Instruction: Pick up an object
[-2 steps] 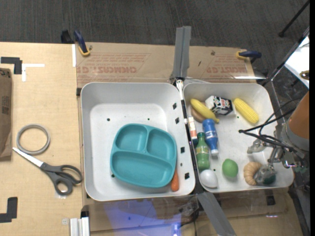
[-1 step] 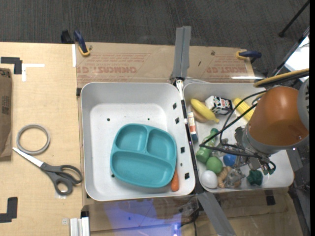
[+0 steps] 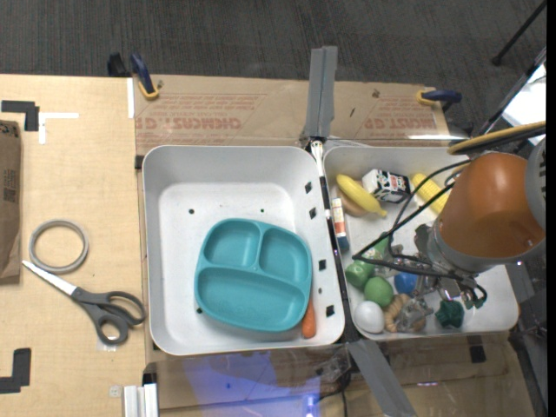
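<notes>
The right bin point(image 3: 497, 321) holds several small objects. A yellow banana point(image 3: 360, 196) lies near its back left, beside a white and black item point(image 3: 387, 182) and another yellow piece point(image 3: 425, 189). Toward the front lie two green pieces point(image 3: 359, 274), a white ball point(image 3: 370, 316), a blue piece point(image 3: 406, 282), a tan lumpy thing point(image 3: 407, 316) and a dark green piece point(image 3: 450, 313). My gripper point(image 3: 415, 266) is low over the middle of this pile, close above the blue piece. The grey wrist and orange band hide what lies under it.
The left bin point(image 3: 165, 233) holds a teal divided plate point(image 3: 254, 274) with an orange carrot point(image 3: 308, 321) at its front right. A marker point(image 3: 337, 218) lies along the wall between the bins. Scissors point(image 3: 91, 302) and a tape roll point(image 3: 58, 244) lie on the bench to the left.
</notes>
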Robot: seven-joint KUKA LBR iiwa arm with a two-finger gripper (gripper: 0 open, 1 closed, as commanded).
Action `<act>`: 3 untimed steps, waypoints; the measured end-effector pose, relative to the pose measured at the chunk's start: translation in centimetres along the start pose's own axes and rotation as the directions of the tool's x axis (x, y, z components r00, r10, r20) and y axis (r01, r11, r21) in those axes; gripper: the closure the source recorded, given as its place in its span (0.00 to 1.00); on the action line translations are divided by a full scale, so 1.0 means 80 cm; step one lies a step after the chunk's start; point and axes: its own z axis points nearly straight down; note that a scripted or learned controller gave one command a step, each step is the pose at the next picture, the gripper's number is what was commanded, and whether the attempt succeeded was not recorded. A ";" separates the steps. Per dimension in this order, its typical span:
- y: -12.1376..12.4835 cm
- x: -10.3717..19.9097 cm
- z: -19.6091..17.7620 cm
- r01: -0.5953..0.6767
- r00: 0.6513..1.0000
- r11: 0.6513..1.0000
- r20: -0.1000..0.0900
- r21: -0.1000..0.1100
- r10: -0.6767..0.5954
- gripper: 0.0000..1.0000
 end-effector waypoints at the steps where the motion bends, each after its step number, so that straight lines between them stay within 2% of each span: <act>1: 0.004 -0.033 0.001 -0.028 1.000 1.000 -0.002 -0.001 0.028 0.00; 2: -0.004 -0.069 0.000 -0.091 0.996 0.996 -0.002 0.001 0.091 0.00; 3: -0.047 -0.127 0.000 0.083 0.997 0.997 0.000 0.001 -0.083 0.00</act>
